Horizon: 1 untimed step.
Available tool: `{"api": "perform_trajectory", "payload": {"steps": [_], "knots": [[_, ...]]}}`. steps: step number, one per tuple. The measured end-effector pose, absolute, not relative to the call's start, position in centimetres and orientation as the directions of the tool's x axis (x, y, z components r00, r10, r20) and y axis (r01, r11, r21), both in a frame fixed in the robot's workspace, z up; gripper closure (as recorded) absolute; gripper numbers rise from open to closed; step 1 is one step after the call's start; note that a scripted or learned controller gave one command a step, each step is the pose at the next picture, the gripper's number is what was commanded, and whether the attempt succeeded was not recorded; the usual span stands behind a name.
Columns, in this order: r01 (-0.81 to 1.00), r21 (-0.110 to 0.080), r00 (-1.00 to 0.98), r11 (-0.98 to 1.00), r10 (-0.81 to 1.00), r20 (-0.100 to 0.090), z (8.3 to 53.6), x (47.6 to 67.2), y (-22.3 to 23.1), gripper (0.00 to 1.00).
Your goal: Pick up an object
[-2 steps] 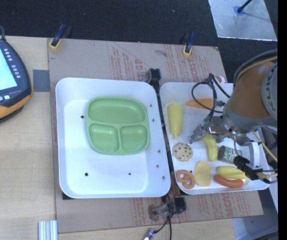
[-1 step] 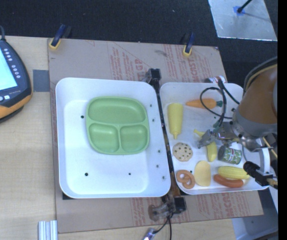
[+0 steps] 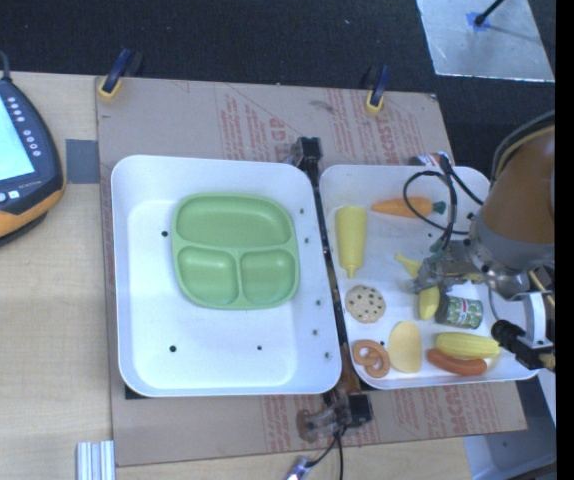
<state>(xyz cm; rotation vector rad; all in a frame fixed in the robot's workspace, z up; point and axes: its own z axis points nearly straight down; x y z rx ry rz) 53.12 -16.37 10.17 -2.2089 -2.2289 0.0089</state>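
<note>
1. My arm reaches in from the right and sits low over the right bin.
2. My gripper is down among the toy foods in that bin; its tips are lost in dark metal and cables, so I cannot tell how it stands or whether it has hold of anything.
3. Just below the gripper lies a small banana, close enough that they may touch; I cannot say.
4. Beside the banana, to its right, a can with a green label lies on its side.
5. Below the can a corn cob rests above a sausage, the two touching.
6. A carrot lies near the bin's far edge, apart from the gripper.
7. A tall yellow piece sits by the bin's left wall, with a cookie below it.
8. A pretzel and a pale chip lie side by side near the front edge.
9. The left bin holds a green tray with three compartments.
10. A pendant rests on the bench at far left.
</note>
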Motion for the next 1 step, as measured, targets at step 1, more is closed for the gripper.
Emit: {"api": "perform_trajectory", "payload": {"steps": [1], "knots": [[1.000,-0.001,-0.006,0.006,1.000,0.001,19.24,59.25,-5.72,1.00]]}}
